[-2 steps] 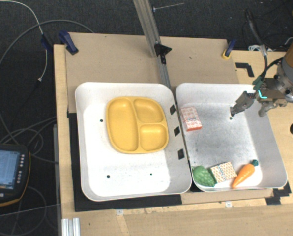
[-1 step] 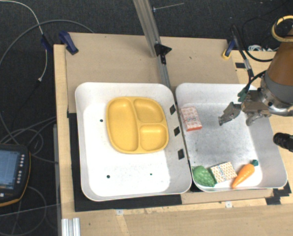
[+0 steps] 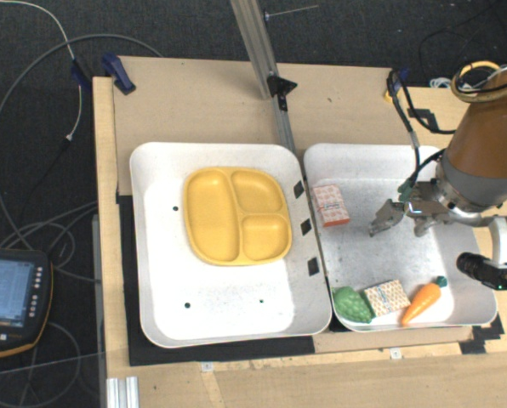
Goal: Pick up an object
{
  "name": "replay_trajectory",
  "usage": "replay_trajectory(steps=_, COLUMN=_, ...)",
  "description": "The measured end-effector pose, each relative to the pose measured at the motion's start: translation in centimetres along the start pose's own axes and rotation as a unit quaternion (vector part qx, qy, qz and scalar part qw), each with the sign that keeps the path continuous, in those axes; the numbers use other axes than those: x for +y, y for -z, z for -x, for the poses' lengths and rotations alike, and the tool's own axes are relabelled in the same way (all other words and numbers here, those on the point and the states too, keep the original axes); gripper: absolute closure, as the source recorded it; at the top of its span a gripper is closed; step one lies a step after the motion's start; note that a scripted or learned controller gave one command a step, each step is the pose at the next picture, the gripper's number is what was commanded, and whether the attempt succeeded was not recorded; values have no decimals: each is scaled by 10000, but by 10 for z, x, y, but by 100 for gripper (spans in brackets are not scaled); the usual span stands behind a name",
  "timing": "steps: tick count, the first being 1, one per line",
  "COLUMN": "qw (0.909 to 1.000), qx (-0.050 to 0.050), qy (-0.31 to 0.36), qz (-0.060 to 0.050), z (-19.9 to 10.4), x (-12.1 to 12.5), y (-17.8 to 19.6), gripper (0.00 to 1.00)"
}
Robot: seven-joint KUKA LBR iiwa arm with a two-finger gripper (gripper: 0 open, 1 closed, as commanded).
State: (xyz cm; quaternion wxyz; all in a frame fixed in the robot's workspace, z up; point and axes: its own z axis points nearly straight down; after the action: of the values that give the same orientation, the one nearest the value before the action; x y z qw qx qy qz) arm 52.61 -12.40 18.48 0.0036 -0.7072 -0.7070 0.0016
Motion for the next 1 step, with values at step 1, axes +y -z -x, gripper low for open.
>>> replay_trajectory(steps=1, qw=10000, qx=2, qy=0, qz=-7, z=0, x=-3, y=-64, gripper=0)
